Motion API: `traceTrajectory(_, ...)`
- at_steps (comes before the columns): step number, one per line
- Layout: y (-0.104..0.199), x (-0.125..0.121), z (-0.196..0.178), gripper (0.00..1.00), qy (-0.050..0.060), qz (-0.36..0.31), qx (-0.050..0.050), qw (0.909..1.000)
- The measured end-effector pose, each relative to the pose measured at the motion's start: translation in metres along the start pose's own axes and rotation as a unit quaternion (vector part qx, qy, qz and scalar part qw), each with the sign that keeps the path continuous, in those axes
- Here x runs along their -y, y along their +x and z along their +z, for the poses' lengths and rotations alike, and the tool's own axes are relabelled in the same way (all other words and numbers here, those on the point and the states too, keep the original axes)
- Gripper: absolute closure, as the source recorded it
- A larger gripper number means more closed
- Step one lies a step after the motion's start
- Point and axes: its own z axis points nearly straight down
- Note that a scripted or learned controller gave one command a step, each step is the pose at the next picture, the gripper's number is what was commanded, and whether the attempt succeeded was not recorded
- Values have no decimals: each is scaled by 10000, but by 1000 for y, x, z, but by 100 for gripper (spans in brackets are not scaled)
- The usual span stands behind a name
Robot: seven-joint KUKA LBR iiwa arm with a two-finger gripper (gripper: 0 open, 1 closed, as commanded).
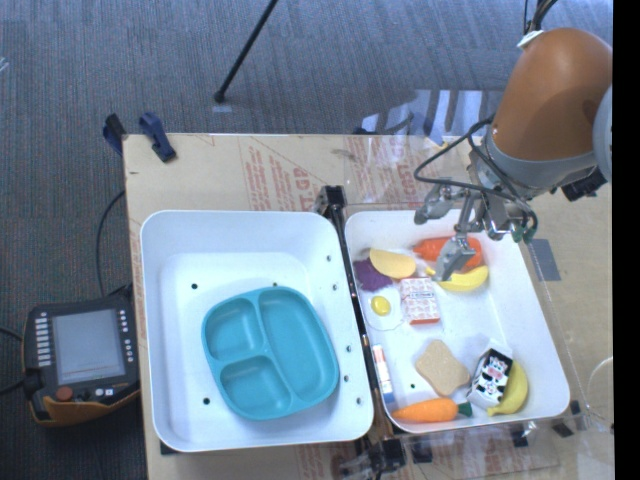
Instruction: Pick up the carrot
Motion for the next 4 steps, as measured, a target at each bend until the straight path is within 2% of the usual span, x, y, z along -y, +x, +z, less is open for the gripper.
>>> traceTrajectory(1, 29, -61, 69, 0, -15, 244, -50, 9997)
traceTrajectory(2, 24, 34, 141, 0, 12, 2390, -35, 9710)
traceTrajectory(3, -18, -4, 116, 0, -2, 2765, 13, 9610)
traceTrajectory(4, 10, -62, 62, 0, -7, 2268, 14, 9740)
